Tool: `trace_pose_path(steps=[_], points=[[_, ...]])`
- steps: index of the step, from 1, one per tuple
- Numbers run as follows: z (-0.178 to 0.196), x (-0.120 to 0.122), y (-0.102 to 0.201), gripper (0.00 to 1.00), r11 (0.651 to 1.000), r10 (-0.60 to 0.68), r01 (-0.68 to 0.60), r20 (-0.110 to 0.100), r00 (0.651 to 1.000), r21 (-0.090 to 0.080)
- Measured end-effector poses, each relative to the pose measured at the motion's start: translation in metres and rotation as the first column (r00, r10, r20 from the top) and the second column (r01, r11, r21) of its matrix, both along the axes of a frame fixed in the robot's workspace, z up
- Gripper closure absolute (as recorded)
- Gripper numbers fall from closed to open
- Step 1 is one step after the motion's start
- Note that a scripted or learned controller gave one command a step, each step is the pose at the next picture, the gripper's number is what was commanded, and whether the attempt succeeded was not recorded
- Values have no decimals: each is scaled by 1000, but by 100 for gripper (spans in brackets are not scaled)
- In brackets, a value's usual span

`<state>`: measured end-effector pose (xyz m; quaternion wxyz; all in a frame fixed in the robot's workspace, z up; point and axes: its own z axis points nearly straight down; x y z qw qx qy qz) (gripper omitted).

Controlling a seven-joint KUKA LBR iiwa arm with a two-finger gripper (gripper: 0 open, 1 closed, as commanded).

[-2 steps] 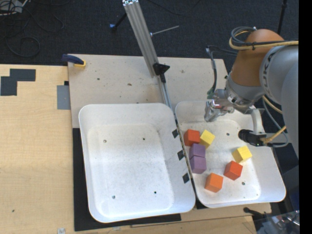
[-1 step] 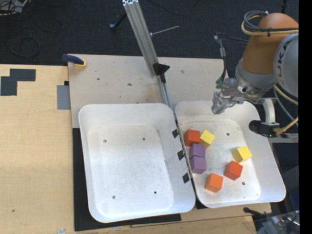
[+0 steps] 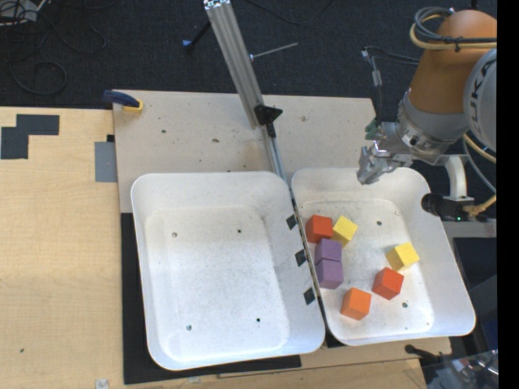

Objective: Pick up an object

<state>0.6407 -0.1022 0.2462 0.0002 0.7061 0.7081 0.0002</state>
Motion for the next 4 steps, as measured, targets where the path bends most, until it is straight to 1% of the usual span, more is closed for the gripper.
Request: trace_pose_path(steps=[1, 2, 3, 4], points=[[-13, -11, 56, 100, 1000, 1, -1, -6, 1000, 2], [-25, -28, 105, 100, 1000, 1, -1, -7, 1000, 2], [-31, -37, 153, 100, 1000, 1, -1, -6, 1000, 2], [-32, -55, 200, 100, 1000, 1, -1, -7, 1000, 2]])
